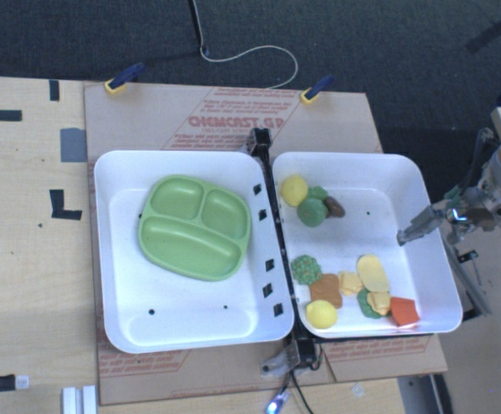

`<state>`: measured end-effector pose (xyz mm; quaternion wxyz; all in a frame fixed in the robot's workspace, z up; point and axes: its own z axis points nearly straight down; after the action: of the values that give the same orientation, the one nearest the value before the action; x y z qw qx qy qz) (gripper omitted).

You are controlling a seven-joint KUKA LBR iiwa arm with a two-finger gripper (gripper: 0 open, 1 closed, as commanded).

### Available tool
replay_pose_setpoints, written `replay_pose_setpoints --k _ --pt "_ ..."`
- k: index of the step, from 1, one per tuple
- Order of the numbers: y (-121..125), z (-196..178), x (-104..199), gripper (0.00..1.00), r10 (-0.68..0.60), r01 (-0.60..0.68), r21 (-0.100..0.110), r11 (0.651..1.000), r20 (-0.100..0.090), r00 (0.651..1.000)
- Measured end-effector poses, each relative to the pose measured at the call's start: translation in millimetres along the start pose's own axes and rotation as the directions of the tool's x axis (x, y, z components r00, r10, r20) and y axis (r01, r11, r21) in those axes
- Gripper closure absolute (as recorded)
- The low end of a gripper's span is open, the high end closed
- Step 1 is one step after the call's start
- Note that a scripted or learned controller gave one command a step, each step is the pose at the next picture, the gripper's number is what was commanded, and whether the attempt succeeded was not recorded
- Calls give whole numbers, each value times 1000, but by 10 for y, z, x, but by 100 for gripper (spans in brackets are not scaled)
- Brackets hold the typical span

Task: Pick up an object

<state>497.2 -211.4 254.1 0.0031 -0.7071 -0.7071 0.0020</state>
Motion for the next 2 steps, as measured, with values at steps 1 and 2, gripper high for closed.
replay_pose_setpoints --k 1,2 --pt "-145 1414 492 0 -2 2 13 1000 -8 1000" --pt "141 1737 1188 0 -5 5 -3 1000 3 1000"
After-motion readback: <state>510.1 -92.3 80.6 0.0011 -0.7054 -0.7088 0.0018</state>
